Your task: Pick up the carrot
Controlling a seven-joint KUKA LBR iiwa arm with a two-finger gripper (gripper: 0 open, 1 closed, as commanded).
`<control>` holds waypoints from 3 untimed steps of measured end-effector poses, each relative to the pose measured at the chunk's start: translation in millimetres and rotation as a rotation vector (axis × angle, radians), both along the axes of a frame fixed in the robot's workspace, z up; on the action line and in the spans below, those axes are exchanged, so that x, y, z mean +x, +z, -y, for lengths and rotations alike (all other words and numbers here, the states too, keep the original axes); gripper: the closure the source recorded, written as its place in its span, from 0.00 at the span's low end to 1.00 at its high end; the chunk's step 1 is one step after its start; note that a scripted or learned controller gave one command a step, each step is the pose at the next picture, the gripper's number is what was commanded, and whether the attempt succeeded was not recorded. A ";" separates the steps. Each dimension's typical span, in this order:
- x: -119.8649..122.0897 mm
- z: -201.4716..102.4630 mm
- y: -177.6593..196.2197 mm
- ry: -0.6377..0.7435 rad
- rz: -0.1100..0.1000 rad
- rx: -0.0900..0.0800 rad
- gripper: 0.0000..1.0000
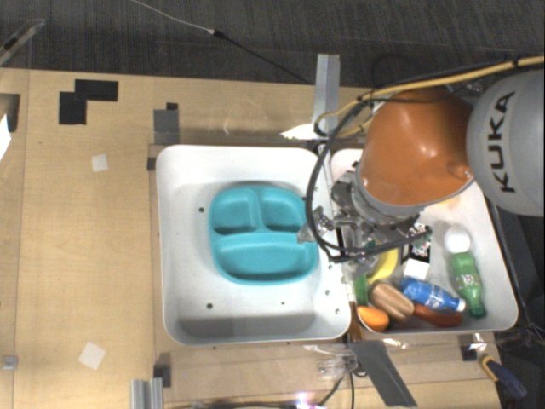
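The orange carrot (372,317) lies in the near left corner of the right bin (498,254), against the bin's left wall, with a green piece (361,290) just above it. My gripper (364,252) hangs under the orange wrist band (413,147), low over the left side of the right bin, a little beyond the carrot. Cables and the wrist body cover most of the gripper. Nothing shows held in it.
Around the carrot lie a tan bun-like toy (392,299), a yellow banana (387,266), a blue bottle (433,295), a green bottle (467,281) and a dark red item (438,316). A teal divided plate (260,233) sits in the left bin (183,228).
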State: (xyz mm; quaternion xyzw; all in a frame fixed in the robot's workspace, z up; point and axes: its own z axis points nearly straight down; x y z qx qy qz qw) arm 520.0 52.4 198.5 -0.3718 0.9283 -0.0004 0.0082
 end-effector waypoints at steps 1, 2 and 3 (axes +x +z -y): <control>0.0 0.0 0.0 0.000 0.000 0.000 0.00; 0.0 0.0 0.0 0.000 0.000 0.000 0.00; 0.0 0.0 0.0 0.000 0.000 0.000 0.00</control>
